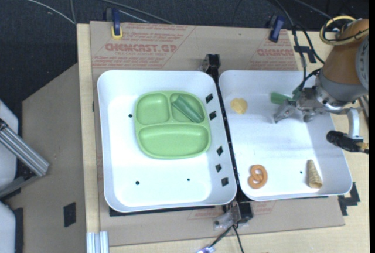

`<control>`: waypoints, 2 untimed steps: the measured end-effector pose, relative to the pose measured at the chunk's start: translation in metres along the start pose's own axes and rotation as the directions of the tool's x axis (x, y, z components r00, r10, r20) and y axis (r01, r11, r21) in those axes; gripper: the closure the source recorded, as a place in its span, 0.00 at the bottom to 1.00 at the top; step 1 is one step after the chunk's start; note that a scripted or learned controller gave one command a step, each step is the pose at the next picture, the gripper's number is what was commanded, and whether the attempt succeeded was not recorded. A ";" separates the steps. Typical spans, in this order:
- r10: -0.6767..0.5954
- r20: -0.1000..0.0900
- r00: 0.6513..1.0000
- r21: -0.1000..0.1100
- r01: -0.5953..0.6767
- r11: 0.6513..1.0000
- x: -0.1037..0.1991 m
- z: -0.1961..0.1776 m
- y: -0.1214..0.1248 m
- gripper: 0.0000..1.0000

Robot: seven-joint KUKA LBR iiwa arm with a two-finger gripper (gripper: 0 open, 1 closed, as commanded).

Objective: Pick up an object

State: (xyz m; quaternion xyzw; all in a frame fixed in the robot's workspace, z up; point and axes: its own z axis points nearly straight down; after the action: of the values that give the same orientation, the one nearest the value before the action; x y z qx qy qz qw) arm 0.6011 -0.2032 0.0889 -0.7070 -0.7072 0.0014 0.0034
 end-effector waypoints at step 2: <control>-0.001 0.005 1.000 -0.015 0.001 1.000 0.004 -0.079 0.000 1.00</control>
State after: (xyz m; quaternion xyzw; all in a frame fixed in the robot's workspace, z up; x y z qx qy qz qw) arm 0.6016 -0.1999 0.1677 -0.7065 -0.7077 -0.0020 -0.0036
